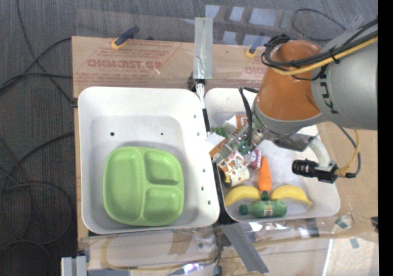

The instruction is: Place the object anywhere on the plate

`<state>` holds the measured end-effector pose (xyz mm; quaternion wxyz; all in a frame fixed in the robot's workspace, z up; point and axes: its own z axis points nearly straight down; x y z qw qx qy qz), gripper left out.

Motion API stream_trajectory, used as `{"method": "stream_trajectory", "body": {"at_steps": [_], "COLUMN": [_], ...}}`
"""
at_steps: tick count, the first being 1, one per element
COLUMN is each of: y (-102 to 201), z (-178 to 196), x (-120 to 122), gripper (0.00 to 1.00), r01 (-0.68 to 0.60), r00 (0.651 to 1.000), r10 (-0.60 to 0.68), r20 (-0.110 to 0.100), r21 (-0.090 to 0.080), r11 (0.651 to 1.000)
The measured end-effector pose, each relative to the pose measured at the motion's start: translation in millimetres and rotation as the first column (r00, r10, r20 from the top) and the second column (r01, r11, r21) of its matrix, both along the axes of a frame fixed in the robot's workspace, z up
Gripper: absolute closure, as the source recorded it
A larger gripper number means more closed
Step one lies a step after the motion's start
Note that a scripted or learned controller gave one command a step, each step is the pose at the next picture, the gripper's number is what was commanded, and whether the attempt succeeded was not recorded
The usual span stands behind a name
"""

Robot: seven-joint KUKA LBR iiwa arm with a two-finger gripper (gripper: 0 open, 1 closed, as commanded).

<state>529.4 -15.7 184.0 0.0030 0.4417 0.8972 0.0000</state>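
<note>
Two shallow white bins side by side on a brown cardboard-covered bench: left bin (92,106) mid-left of frame, right bin (328,198) right of centre, their inner rims touching along the middle. Green plate (144,186) with three compartments lies flat in the lower part of the left bin, nothing on it. Arm (344,84) comes in from the right edge, grey body with the orange band (288,81) sitting over the upper part of the right bin and hiding much of it. Gripper (241,143) points down-left under the orange band, at the upper left of the right bin's clutter; it is buried among wires and objects, so whether it is spread, closed or pinching anything, cannot tell. Objects all sit in the right bin, well apart from the plate: a small printed carton (235,167) just below the gripper near the bin's left wall, a carrot (264,176) upright-ish just right of the carton, two bananas (242,194) and (293,193) along the bottom wall with the carrot tip between them, a green bottle (264,209) lying on its side just below the bananas against the lower rim. A black cylindrical part (313,168) with yellow cable hangs off the arm at the right side of the right bin. Orange clamps (124,37) at the upper left of the cardboard. Dark carpet with black cables (24,78) around the bench, upper left.
</note>
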Motion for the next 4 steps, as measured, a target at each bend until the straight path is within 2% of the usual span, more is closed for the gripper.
{"method": "stream_trajectory", "body": {"at_steps": [1, 2, 3, 4], "y": [72.4, 132.8, 139.0, 138.4], "z": [22.8, -45.0, -45.2, -48.8], "x": [-38.5, -42.5, -43.9, -46.4], "gripper": [1.00, 1.00, 1.00, 0.00], "r01": [0.196, 0.202, 0.206, 0.205], "r00": [0.981, 0.979, 0.979, 0.979], "r10": [-0.196, -0.202, -0.206, -0.205], "r20": [-0.013, -0.006, -0.004, -0.013], "r21": [0.000, 0.003, 0.004, -0.001], "r11": [0.981, 0.979, 0.979, 0.979]}}
